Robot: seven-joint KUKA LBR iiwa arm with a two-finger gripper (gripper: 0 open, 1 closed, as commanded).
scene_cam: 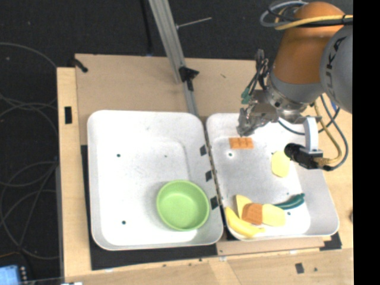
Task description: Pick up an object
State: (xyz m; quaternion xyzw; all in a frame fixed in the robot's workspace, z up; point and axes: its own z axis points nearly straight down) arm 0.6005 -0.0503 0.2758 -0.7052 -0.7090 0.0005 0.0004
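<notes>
Pincer (246, 125) is sitting in the upper middle-right of the frame, hanging over the top-left corner of the right bin (314, 221), and you're looking at it from above, so I cannot tell whether it's open or closed; nothing is showing between the tips. You're seeing the orange waffle-like block (241, 143) lying flat just below the pincer tip, near it, contact not readable. The arm (306, 46) is coming in from the upper right, orange band facing the camera, cables looping around it. Further right in the same bin you're getting a pale yellow piece (280, 164) sitting by a black fitting on the arm's cabling. Down in the bin's lower left corner things are piling up: a yellow banana-like shape (237, 223) along the edge, an orange-brown block (252, 214) lying on top of the pile, a yellow wedge (274, 215) touching its right side, and a teal curved item (291, 202) just right of that. The left bin (119, 135) is holding a green bowl (182, 204), upright, in its lower right part. A grey metal pole (169, 31) is slanting from top centre down to the gap between the bins.
</notes>
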